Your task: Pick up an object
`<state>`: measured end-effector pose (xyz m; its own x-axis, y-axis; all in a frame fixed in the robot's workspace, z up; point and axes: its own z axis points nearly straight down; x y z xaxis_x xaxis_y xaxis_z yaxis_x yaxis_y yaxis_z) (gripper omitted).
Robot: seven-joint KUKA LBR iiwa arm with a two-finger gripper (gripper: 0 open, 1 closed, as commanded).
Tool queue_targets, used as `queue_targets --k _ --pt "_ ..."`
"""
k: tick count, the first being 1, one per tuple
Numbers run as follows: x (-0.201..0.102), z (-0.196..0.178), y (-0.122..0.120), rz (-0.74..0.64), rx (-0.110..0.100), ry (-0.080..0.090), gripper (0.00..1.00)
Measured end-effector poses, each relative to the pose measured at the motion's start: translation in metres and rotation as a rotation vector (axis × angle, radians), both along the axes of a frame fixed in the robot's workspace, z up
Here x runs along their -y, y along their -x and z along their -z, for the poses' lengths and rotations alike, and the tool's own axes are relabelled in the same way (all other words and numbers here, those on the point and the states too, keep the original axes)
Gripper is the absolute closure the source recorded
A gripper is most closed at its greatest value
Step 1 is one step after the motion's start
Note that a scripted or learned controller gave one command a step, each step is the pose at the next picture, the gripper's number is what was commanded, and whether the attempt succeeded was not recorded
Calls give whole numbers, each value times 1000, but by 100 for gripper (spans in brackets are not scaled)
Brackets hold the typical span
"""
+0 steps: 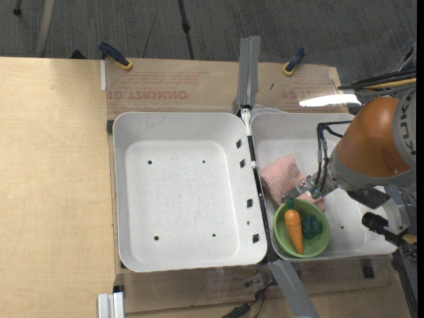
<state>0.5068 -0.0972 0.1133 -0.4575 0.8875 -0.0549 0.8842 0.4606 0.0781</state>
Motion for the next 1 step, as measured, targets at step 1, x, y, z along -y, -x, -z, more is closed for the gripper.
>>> queue_targets --k 1 --pt "2 1 2 91 -6 -7 0"
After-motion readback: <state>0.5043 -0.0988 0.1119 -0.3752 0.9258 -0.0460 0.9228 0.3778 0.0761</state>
